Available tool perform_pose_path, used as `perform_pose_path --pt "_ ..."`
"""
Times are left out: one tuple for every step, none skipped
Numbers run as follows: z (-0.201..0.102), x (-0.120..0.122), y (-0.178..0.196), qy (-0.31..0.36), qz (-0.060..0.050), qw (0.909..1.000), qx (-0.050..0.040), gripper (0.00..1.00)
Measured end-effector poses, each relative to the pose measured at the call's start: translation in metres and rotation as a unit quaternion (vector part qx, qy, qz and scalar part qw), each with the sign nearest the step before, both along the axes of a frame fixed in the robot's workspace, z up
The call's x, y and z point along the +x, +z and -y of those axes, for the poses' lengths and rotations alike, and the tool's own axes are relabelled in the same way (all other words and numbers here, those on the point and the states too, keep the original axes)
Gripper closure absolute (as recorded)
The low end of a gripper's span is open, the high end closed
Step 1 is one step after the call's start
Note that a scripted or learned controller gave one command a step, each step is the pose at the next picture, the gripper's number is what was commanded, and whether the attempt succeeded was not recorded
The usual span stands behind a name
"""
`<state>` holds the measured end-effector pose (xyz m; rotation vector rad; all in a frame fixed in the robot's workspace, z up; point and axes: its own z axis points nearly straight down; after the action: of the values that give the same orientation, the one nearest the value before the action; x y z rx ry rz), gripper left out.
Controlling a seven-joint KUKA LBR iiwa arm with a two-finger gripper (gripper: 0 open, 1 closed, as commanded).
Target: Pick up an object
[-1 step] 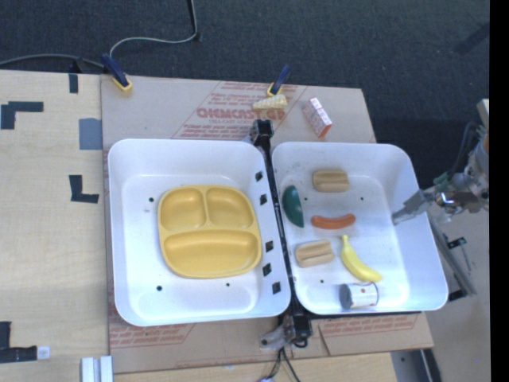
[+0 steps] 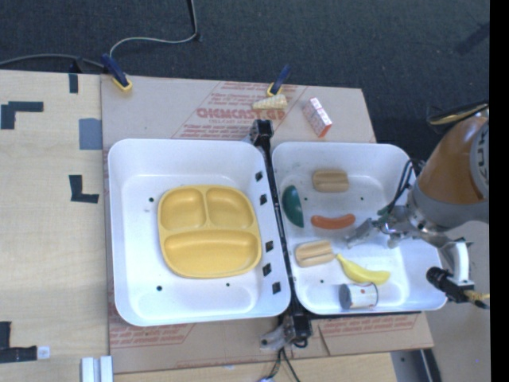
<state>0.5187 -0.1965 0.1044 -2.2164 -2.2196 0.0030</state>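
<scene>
Over right bin — end effector grip unclear | cardboard-topped bench | dark carpet

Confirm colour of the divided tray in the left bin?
Yellow, plain, no pattern. The divided tray lies in the left bin, seen clearly in the camera view.

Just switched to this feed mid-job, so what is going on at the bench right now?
The arm reaches in from the right, its gripper low inside the right bin, next to the red sausage. Nothing shows between its fingers. Around it lie two hot dog buns, a green piece, a banana and a small can. The left bin holds a yellow divided plate.
</scene>
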Motion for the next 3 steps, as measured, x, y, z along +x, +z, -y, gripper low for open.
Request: perform_pose_path --pt "-0.039 0.018 -0.018 -0.001 0.004 1.0000 -0.0019 0.00" --pt "-0.062 0.115 -0.018 0.001 0.006 1.0000 -0.0019 0.00" --pt "-0.061 0.115 -0.008 0.001 0.005 1.0000 -0.0035 1.00"
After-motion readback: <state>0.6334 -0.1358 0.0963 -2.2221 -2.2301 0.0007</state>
